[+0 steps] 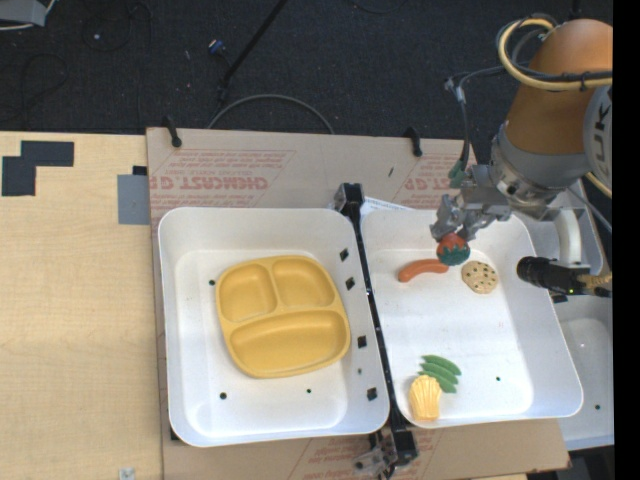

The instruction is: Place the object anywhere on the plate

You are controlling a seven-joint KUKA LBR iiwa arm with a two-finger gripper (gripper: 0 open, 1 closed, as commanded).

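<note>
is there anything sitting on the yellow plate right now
No, the yellow plate in the left bin has all three compartments bare, while the sausage, cookie and corn lie in the right bin.

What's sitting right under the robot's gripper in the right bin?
A small round red and green toy sits at the gripper, beside an orange sausage-shaped toy on the white right bin's floor. The gripper covers the toy's top, so any grip is hidden.
</note>
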